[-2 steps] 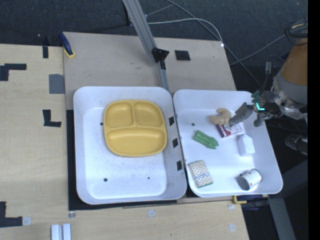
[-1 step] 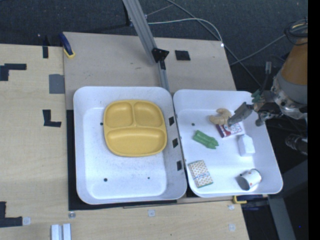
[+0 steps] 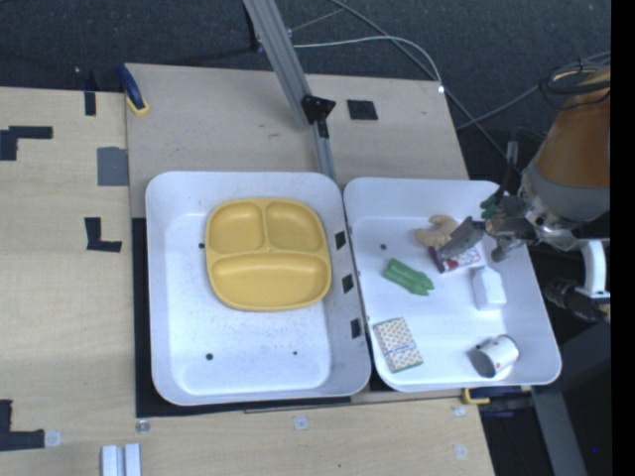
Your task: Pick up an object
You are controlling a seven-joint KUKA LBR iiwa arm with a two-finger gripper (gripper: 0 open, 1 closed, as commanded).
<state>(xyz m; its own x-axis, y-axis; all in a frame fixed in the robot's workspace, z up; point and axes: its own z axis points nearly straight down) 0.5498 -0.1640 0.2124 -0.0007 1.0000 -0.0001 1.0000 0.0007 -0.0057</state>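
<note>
Red-and-white packet (image 3: pixel 460 260) lying flat in the upper middle of the right bin (image 3: pixel 526 365), right of the frame's centre. Directly above it and overlapping its upper edge, the gripper (image 3: pixel 464 238), slanting down from the right. Whether open or closed around anything: impossible to tell at this angle, and no clear sign of the packet being lifted off the bin floor.

Just to the upper left of the packet, a small tan lump (image 3: pixel 433 233), close beside the gripper's tip. Lower left, near but apart, a green object (image 3: pixel 408 277) lying at a slant. Just right and slightly lower, a small white block (image 3: pixel 487 290). Further down towards the bin's lower left, a patterned square card (image 3: pixel 397 343), tilted. In the lower right corner, a white-and-grey cylinder (image 3: pixel 494 355) on its side.

Behind the gripper, at the right edge of the frame, the arm's orange band (image 3: pixel 580 152) above a grey wrist.

Left bin (image 3: pixel 174 365) touching the right one along their shared side, holding a yellow divided plate (image 3: pixel 268 253) in its upper half, three compartments facing up.

Beneath both bins, a pale wooden tabletop (image 3: pixel 60 296) with dark tape marks, and cables across the dark floor at the top of the frame.
</note>
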